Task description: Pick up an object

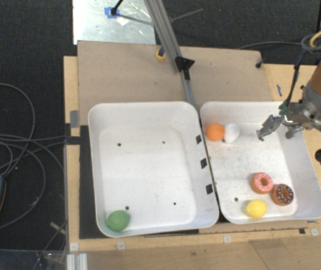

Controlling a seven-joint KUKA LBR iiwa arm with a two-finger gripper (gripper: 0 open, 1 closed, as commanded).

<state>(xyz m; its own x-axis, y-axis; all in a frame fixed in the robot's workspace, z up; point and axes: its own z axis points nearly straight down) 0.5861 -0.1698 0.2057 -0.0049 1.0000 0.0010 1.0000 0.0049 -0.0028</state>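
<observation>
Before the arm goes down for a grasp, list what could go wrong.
1. The orange ball and white ball sit touching; reaching for one will likely knock the other away, and both may roll.
2. The pink donut, chocolate donut and yellow ball crowd together near the right bin's wall, leaving little room around them.

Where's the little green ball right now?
The round green ball lies alone in the near-left corner of the left white bin, far from the gripper.
</observation>
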